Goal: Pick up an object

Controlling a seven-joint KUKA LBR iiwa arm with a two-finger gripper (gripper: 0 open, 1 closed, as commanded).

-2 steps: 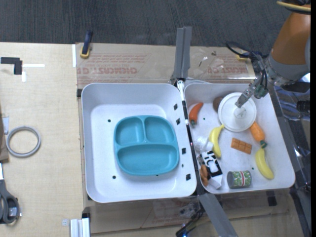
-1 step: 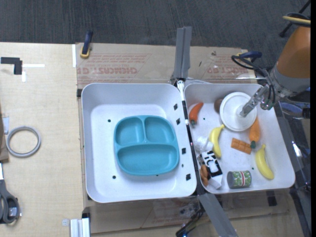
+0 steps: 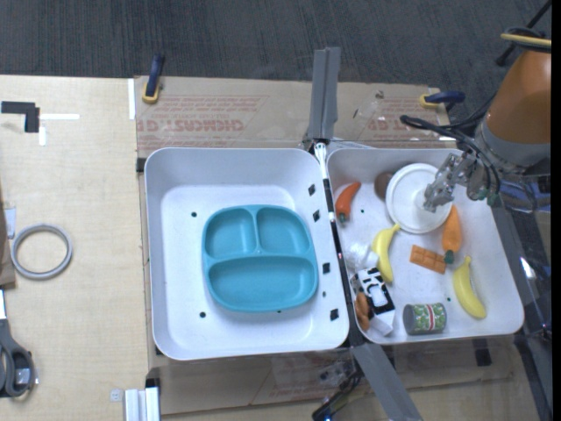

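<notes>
**Gripper poised over a white plate in the cluttered right bin**

The left bin (image 3: 166, 261) holds a blue divided tray (image 3: 260, 258). The right bin (image 3: 504, 235) holds the candidates: a red pepper (image 3: 347, 199) at far left, then a banana (image 3: 385, 251), a white plate (image 3: 412, 202), an orange block (image 3: 428, 259), a green can (image 3: 426, 317), a carrot (image 3: 451, 231) and a second banana (image 3: 469, 289).

A good pick probably means descending straight onto one well-separated item, avoiding the flat plate.

The grey arm enters from the right, wrist angled down. Its gripper (image 3: 437, 193) hovers over the plate's right side, fingers slightly parted and holding nothing.
</notes>
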